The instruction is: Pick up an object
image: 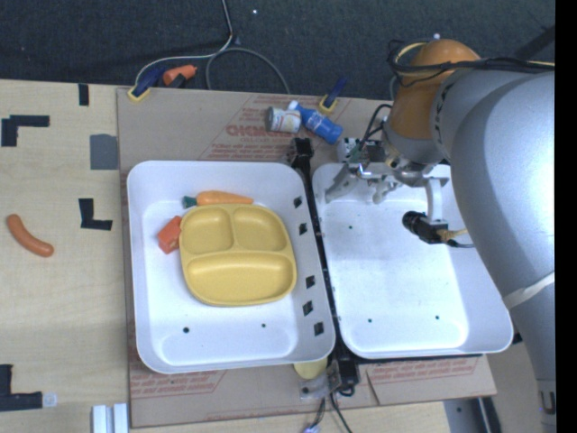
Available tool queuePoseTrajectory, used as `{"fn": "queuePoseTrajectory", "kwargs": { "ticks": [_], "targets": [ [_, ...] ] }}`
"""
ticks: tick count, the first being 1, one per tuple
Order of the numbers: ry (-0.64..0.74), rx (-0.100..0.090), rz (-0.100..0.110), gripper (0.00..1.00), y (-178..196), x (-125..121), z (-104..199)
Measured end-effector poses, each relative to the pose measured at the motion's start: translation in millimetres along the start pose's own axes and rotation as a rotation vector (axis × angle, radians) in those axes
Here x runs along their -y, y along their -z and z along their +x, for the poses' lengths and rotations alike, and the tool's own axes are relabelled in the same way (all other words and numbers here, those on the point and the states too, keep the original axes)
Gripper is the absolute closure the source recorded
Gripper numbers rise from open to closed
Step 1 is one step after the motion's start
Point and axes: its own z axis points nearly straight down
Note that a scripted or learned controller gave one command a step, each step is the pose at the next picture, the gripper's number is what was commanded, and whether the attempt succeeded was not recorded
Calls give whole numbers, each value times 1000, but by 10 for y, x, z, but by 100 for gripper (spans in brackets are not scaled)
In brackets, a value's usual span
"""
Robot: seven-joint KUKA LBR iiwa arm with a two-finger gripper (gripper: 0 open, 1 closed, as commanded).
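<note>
Camera view shows smooth yellow three-compartment tray.

left bin, crowded by yellow plate; right bin, floor open

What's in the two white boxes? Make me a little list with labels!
left bin: yellow plate with three sections
by the plate: carrot along its top edge, orange-red piece at its left edge
right bin: tool at its top left corner
bench, far left: orange sausage shape
</note>
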Motion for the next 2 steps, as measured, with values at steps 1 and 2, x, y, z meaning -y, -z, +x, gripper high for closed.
{"fn": "queuePoseTrajectory", "kwargs": {
  "ticks": [1, 2],
  "targets": [
    [-2, 0, 2, 0, -200, 117, -127],
    [-3, 2, 1, 0, -185, 415, 5]
  ]
}}
